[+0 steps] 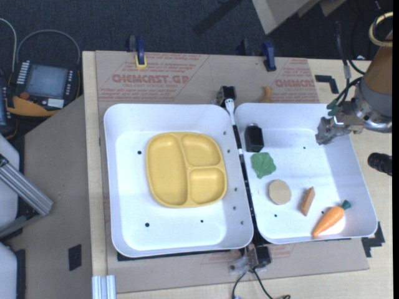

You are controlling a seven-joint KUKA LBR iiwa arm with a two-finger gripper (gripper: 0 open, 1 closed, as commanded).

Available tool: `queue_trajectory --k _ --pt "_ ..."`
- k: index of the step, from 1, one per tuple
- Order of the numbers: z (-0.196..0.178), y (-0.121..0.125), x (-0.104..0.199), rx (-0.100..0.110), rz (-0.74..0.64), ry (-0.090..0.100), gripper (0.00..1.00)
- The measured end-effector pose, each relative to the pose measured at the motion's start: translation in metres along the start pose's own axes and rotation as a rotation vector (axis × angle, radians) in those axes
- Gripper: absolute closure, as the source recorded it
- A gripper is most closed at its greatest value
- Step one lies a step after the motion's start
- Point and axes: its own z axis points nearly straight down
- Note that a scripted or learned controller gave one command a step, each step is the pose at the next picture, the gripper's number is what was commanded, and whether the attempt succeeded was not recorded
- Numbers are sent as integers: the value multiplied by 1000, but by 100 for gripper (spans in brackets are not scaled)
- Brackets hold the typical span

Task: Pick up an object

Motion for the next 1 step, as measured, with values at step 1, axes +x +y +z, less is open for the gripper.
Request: queue_trajectory --k 1 --pt "-11 6 58 -1 -6 2 100"
